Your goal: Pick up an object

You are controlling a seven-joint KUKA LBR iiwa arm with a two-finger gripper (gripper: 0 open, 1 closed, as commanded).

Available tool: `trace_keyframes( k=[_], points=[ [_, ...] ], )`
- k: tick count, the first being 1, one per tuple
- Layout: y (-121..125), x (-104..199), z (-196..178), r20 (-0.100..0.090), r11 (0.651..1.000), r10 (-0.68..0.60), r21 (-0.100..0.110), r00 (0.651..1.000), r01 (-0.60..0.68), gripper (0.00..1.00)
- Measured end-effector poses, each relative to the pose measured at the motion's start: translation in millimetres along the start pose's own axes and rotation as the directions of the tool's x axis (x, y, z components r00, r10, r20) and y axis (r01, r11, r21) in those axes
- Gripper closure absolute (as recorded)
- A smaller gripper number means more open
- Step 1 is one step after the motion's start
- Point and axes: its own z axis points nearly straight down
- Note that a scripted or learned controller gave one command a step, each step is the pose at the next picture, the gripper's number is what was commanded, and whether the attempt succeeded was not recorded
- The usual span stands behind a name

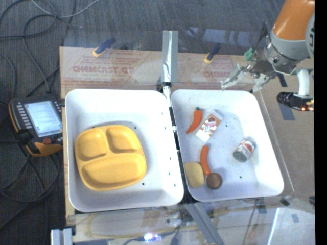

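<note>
We see the arm (294, 19), grey with its orange band, reaching in at the far right corner of the surface (117, 68). Its hand (244, 79) hangs just beyond the far edge of the right bin (265, 137), apart from everything in it, with its two fingers (230, 80) spread wide and nothing between them.

The things to pick all lie in the right bin. An orange carrot (195, 120) lies tilted near the bin's far left part, just beside a small white and red packet (208, 126). Nearer the front, a second orange piece (205, 158) lies lengthwise, its near end just beside a round brown ball (214, 180) and a pale yellow potato-like lump (194, 173) at the front left corner. A small can (244, 149) with a red and white label lies on its side toward the right wall, well apart from the others.

In the left bin (71, 116) a yellow compartment tray (110, 156) rests toward the front left. A handheld control pendant (36, 120) sits off the surface's left edge.
</note>
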Motion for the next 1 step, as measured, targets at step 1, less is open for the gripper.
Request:
trace_keyframes(
  k=[1],
  points=[
    [-2.0,-34.5,176.8,0.0,1.0,-0.008,-0.001,1.0,0.008,0.0]
  ],
)
